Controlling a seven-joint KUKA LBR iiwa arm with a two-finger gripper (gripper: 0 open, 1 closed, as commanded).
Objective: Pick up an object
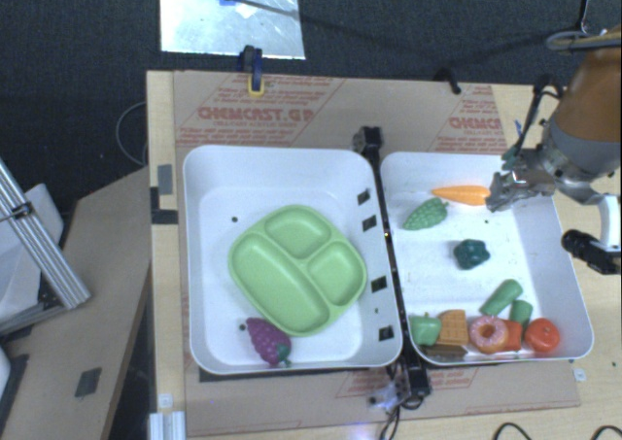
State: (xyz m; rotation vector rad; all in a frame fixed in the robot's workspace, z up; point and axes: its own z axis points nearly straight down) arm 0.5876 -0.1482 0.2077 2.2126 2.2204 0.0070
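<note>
One hand (507,187) hangs at the end of the grey arm (583,137), low over the right bin (573,278), its tip just beside the right end of an orange carrot (461,194) — whether it is open or closed cannot be told from this slant, and nothing shows between its parts.

Taking the carrot as the landmark: a green leafy vegetable (425,214) lies just below and left of it, close to the bin's left wall. A dark green broccoli piece (471,253) sits further below, near the bin's middle. Well below the carrot, along the near edge, a row of toy food is crowded together — a green piece (424,329), a brown cracker-like block (452,327), a pink donut (484,333), a red tomato (541,334) and a green pepper shape (502,296) just above them.

Far left of the carrot, the left bin (209,234) holds a light green divided plate (296,269), with a purple grape bunch (267,339) touching its lower edge. Both bins rest on the desk (321,108).
</note>
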